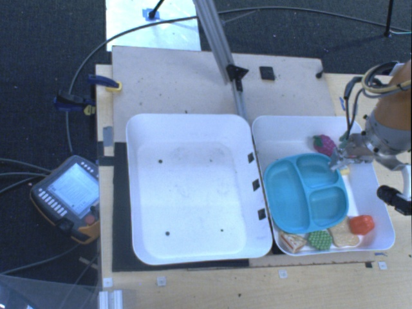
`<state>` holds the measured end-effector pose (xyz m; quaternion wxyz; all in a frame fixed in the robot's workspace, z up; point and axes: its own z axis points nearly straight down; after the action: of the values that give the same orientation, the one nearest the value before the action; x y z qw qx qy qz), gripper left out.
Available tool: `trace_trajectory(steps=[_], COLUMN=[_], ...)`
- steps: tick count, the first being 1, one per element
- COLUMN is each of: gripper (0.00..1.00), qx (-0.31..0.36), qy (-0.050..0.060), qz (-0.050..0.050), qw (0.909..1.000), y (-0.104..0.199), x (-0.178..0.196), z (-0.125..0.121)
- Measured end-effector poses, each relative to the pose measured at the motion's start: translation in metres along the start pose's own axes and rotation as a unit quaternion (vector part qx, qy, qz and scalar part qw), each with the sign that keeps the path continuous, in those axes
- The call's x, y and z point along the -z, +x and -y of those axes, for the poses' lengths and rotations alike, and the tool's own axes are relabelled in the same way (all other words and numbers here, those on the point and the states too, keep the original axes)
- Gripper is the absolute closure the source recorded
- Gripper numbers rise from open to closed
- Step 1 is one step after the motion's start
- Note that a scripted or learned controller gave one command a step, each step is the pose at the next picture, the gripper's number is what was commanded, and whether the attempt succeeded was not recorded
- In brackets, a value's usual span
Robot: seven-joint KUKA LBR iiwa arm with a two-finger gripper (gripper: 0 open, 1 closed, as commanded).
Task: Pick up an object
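The right bin (283, 131) holds a blue divided plate (306, 194), a purple-pink item (324, 144) at its far side, and a red item (362, 224), a tan piece (346, 237), a green piece (319, 239) and a toast-like piece (293, 241) along its near wall. My gripper (343, 161) hangs over the plate's far right corner, just right of the purple-pink item. Nothing shows between its fingers.
The left bin (187, 185) lies beside the right one. A slanted metal pole (215, 34) crosses the board behind the bins. A teach pendant (67, 195) and cables lie on the floor at left; clamps (103, 82) grip the board's left edge.
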<state>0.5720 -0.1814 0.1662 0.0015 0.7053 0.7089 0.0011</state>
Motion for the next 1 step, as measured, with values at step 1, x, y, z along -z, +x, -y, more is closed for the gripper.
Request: trace_trajectory(steps=[1], gripper=[1.0], qx=[0.0], qy=[0.0], qz=[0.0], qw=[1.0], y=[-0.0022], x=[0.0428], z=[-0.0019])
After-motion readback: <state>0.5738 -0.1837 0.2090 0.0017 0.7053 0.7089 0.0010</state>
